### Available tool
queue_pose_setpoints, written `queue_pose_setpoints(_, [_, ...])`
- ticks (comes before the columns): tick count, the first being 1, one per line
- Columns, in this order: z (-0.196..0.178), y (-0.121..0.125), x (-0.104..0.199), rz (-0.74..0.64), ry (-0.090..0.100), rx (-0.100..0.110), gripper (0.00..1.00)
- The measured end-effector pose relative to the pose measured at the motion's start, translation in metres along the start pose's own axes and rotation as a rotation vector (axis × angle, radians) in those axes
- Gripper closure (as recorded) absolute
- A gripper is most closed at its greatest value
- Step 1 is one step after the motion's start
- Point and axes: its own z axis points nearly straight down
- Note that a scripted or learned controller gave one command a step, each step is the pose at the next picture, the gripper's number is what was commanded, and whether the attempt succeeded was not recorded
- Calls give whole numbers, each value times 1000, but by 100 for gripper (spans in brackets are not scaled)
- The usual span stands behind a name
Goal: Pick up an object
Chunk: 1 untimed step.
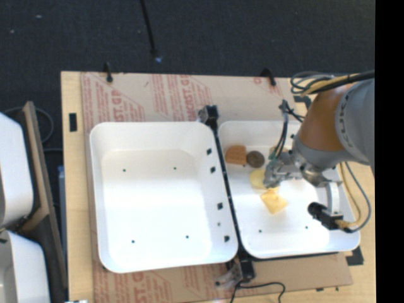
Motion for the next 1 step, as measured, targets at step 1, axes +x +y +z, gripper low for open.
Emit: queue_pose_setpoints(1, [1, 0, 0, 0, 0, 1, 0])
